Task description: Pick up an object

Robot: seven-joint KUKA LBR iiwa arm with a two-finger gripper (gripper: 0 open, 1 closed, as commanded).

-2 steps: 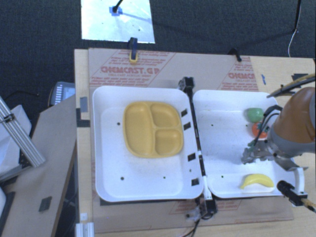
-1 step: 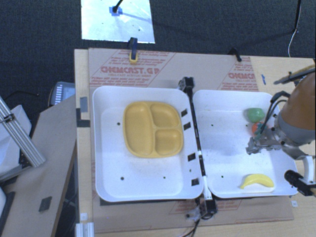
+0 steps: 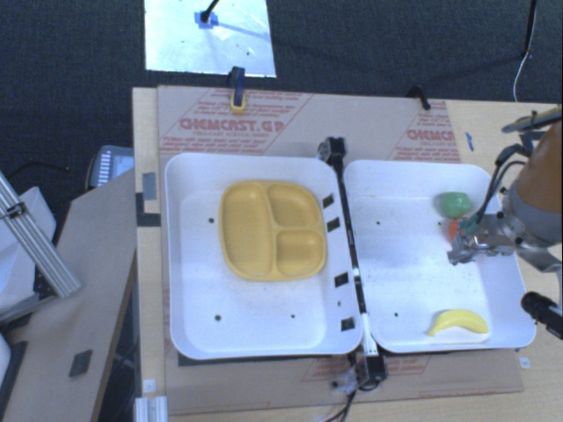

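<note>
Banana [image 3: 458,323] lay nearest the camera, in the right bin's [image 3: 405,262] front corner, apart from the gripper [image 3: 466,246]. Pick looked not done: nothing was visibly between the jaws, and how wide they stood could not be told. Gripper hung low over the right bin's far right side, just beside a green object [image 3: 455,204] and a small orange-red one [image 3: 455,229] partly hidden behind it. Likely target was one of those two, though which could not be told. Left to do, by my read: close on something and lift.

Banana was smooth, curved, glossy yellow, probably plastic. Green piece was rounded and matte-looking; the orange-red one was too hidden to shape. Both bins were shallow, white, hard-walled with rounded corners and a few dark dots on the floor. Left bin [image 3: 193,306] held a yellow tray [image 3: 271,229], three compartments, rounded-square, smooth moulded plastic. Bins sat on a cardboard sheet [image 3: 290,126] with red print.
</note>
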